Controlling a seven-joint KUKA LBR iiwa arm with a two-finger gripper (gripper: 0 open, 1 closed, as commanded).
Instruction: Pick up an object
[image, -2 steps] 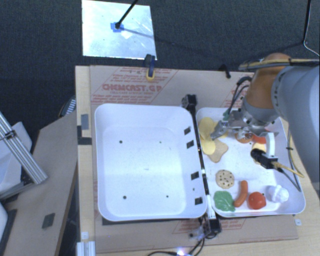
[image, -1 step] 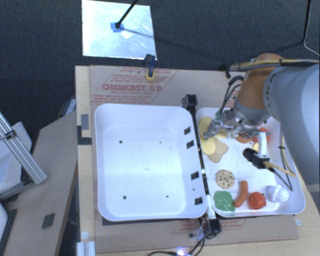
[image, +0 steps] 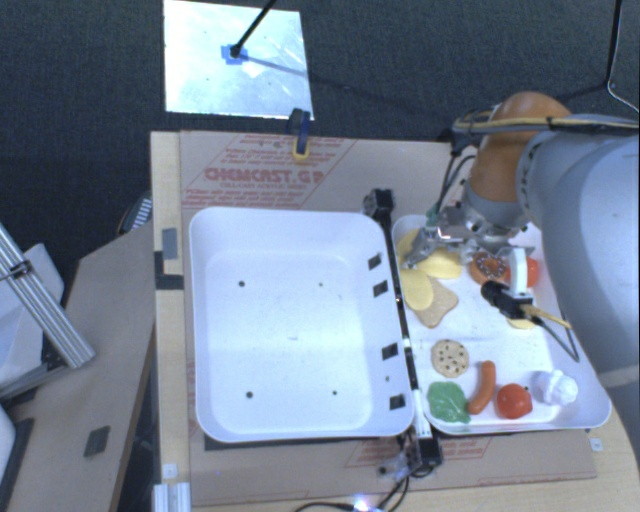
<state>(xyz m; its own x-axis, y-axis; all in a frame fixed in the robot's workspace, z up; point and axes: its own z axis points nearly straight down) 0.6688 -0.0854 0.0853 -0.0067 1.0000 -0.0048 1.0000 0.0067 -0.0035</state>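
One cardboard-covered surface (image: 250, 170) carries two white bins side by side. The left bin (image: 290, 300) lies well to the pincer's left. The right bin (image: 585, 408) holds the pincer and every loose object.

The pincer (image: 428, 243) sits low in the far left corner of the right bin. Whether it is released or clenched cannot be told from this angle, and nothing is seen gripped in it.

Two yellow things lie closest to it. One yellow disc (image: 414, 290) lies just below it, against the bin's left wall. One yellow lump (image: 443, 266) lies just beside it, to its lower right, apparently touching it. One bread slice (image: 438, 308) lies below these, partly under the disc.

Farther toward the near edge, well apart from the pincer, are one cookie (image: 450, 357) and one green leaf (image: 447, 402). Right of the leaf and touching it lies one sausage (image: 484, 387), then one tomato (image: 514, 400).

To the pincer's right, under the wrist, sits one speckled red disc (image: 490, 266), and beyond it one red piece (image: 531, 271). One white lump (image: 553, 386) lies farthest from the pincer, in the near right corner.
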